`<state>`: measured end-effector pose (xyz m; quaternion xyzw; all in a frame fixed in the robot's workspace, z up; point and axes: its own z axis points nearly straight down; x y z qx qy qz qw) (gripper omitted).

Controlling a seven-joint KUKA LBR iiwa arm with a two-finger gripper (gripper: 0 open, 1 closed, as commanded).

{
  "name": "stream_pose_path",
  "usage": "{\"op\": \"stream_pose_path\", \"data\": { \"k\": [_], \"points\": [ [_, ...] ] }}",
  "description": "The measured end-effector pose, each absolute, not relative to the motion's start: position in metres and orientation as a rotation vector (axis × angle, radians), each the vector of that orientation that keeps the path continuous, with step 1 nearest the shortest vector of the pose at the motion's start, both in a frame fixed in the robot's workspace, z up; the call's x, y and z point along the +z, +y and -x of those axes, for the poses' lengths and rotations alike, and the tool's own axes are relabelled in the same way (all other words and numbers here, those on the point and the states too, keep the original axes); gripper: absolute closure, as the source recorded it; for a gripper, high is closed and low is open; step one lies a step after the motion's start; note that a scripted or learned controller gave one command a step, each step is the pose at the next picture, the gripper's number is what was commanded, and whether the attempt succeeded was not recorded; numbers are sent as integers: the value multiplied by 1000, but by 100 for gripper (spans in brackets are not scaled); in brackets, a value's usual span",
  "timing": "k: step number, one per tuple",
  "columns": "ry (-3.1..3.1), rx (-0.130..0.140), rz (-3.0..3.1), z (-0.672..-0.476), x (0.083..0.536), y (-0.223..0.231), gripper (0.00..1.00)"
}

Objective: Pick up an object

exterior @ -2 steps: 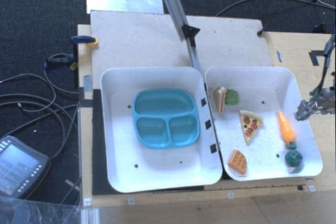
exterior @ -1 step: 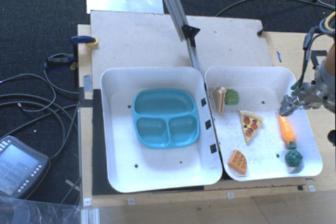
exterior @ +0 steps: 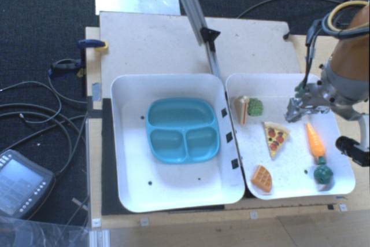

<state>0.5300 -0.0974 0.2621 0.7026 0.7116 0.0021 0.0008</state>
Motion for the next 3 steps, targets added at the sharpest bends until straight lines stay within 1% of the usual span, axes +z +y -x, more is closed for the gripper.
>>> {"op": "stream_pose_path", "data": {
  "k": [1,2,3],
  "points": [
    [2232,5,-2209,-544,260,-54,100],
    [2234,2,-2210,-548,247,4,100],
    [2234,7,-2209,-563,252,55,100]
  ]
}}
